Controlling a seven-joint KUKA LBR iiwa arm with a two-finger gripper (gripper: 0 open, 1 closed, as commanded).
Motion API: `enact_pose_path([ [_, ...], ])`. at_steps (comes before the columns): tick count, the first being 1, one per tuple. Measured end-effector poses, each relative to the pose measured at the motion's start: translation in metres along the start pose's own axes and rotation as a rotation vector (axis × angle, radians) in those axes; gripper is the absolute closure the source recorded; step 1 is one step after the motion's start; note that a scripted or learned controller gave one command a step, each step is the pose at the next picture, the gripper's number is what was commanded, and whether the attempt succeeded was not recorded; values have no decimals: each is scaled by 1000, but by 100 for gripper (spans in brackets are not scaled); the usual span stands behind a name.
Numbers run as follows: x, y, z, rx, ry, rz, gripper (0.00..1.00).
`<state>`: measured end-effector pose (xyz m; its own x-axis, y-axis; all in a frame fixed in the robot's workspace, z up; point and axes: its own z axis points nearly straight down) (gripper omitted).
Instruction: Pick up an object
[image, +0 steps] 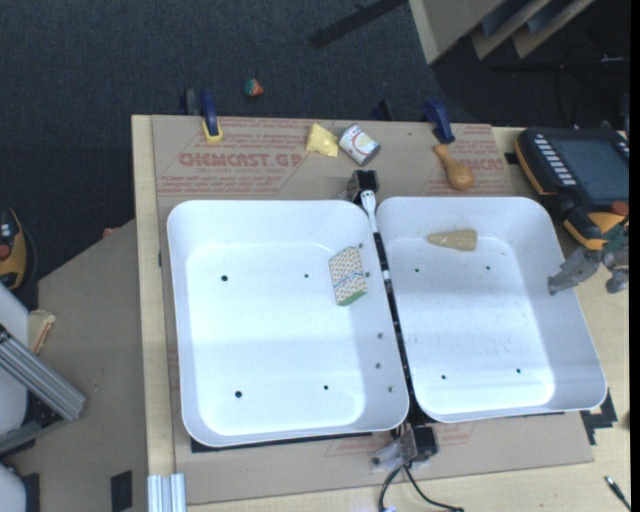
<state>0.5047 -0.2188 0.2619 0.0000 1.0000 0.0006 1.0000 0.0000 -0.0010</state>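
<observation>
Here my grey two-finger gripper (585, 266) hung at the right bin's (500, 400) edge, jaws seemingly open, empty; the flat tan oblong piece (452, 240) lay leftward, long axis crosswise.

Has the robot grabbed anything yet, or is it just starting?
Just starting. Nothing looks picked up: the patterned sponge lies in the left bin and the tan piece in the right bin. The gripper sits at the right bin's edge, touching neither. The whole pick remains.
</observation>
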Motion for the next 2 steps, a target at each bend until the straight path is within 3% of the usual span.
enact_pose_path([
  [1,7,9,-124,-18,-7,-3,0],
  [2,6,-27,-267,-21,-9,-1,0],
])
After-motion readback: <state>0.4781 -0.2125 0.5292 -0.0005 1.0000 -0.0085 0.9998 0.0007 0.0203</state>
